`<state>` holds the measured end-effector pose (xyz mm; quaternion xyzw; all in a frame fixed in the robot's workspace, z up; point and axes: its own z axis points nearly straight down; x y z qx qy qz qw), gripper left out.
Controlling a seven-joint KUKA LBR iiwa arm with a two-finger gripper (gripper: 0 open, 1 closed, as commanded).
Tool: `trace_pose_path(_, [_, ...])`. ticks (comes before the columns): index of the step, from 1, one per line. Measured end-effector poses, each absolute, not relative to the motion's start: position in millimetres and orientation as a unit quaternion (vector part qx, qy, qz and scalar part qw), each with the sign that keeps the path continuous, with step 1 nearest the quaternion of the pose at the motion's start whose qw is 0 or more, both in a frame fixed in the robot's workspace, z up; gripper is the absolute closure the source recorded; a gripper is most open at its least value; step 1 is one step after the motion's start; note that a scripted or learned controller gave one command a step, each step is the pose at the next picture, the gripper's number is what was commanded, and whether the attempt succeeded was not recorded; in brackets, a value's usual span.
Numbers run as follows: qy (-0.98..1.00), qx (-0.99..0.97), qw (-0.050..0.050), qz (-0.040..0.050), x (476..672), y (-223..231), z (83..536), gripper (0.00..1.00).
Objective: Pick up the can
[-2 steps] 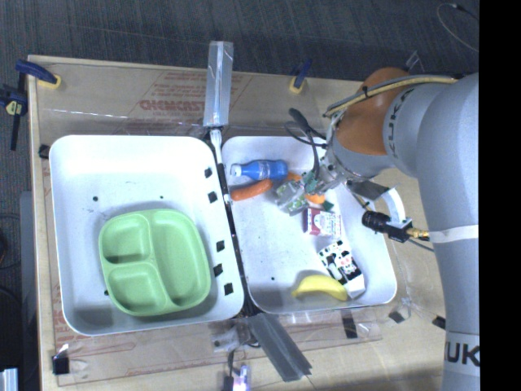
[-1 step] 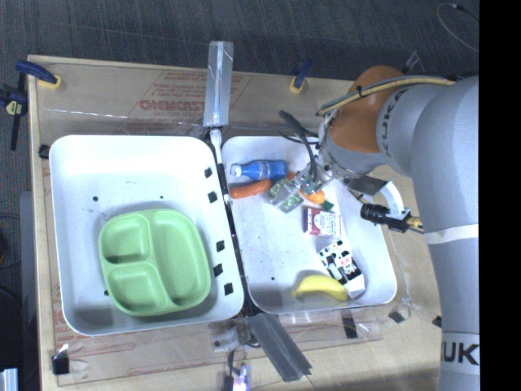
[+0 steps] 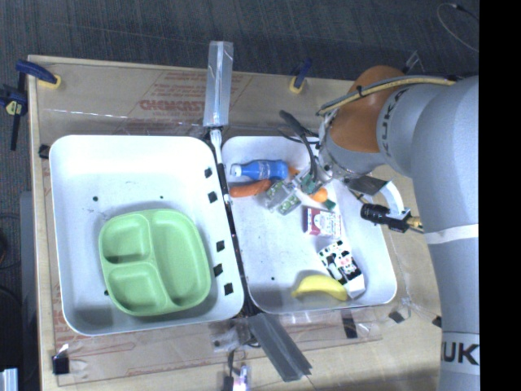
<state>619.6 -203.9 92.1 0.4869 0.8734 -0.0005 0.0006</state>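
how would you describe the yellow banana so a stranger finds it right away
Start at the right-hand shallow white bin and go to its near edge. The curved yellow banana lies there beside a black-and-white patterned carton, the sole yellow, crescent-shaped item.

Wooden bench (image 3: 122,88) under clear sheet, printed red lettering showing through. Two shallow white bins side by side on it: left bin (image 3: 73,161), right bin (image 3: 269,275). Blue clamps (image 3: 37,73) grip bench's far edge.
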Motion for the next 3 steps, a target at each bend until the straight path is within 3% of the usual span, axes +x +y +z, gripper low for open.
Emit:
trace_pose_path(1, [0.853, 0.521, -0.003, -0.0012, 608.8, -175.7, 90.5, 0.0])
trace_pose_path(2, [0.854, 0.52, -0.005, -0.0022, 607.9, -175.6, 99.6, 1.0])
trace_pose_path(3, [0.875, 0.485, -0.002, -0.0008, 637.6, -65.1, 214.5, 1.0])
